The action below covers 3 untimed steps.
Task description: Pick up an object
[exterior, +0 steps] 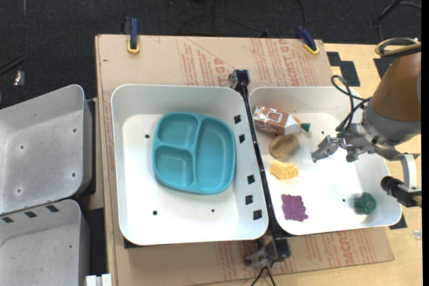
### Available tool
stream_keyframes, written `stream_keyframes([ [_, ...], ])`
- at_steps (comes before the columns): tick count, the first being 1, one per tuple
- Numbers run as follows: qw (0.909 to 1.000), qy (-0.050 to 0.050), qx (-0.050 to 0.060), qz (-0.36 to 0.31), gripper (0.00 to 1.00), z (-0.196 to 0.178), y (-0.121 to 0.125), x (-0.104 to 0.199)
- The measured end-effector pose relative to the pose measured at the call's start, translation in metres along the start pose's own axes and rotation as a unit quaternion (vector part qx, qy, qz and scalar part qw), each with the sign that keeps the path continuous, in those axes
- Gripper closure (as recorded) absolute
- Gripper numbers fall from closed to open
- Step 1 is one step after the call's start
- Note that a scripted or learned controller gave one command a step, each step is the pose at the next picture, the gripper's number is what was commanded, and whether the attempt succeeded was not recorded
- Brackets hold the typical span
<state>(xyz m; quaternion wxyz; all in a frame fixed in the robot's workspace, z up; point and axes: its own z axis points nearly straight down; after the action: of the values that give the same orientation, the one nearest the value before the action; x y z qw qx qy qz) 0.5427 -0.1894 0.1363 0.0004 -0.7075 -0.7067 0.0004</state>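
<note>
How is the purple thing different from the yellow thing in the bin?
The purple piece is darker and looks flat; the yellow piece is brighter with a ridged top. The purple piece lies nearer the bin's front edge; the yellow piece sits further back, just below a tan lump. Both are small and lie loose in the right bin.

Smooth plastic-looking teal tray [195, 153]; matt white bins [131, 211]; cardboard base [201, 57].

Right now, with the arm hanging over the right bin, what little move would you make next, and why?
Probably swing the gripper a little left and lower it onto the tan bread-like piece. That is the nearest item, beside the yellow corn-like piece, and nothing sits between the fingers yet. The purple piece and the green one lie farther off.
</note>
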Motion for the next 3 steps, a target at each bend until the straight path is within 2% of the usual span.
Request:
stream_keyframes([
  [1,1.0,0.0,0.001,0.0,0.0,0.047,0.0,0.001],
  [2,1.0,0.0,-0.001,0.0,1.0,0.034,0.001,0.001],
  [3,1.0,-0.001,-0.002,0.0,1.0,-0.008,-0.002,-0.002],
])
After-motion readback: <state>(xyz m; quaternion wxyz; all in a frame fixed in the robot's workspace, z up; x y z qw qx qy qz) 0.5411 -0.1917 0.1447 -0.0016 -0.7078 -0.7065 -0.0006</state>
